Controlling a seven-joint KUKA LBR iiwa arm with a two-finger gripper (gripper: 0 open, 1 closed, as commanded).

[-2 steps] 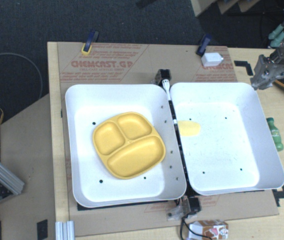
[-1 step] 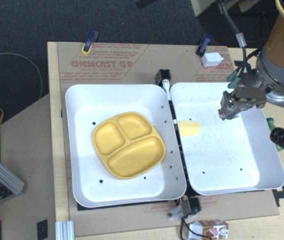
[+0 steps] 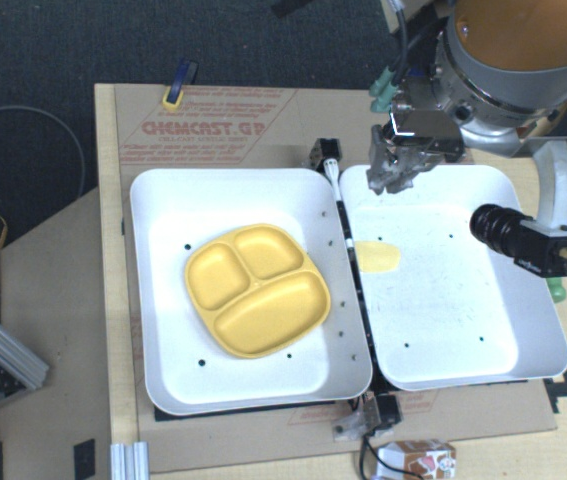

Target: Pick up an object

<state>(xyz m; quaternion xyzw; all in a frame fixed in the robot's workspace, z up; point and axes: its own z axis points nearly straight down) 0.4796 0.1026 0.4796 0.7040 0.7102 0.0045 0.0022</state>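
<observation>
yellow divided plate (image 3: 256,289) fills left bin (image 3: 153,203); pale yellow piece (image 3: 377,257) in right bin (image 3: 483,298); gripper (image 3: 391,180) above its back edge, finger gap indiscernible.

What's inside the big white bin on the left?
A yellow plastic plate with three compartments lies flat in the left white bin. A few small dark dots show on the bin's floor around it. Whatever is under the plate is covered, so I cannot tell.
</observation>
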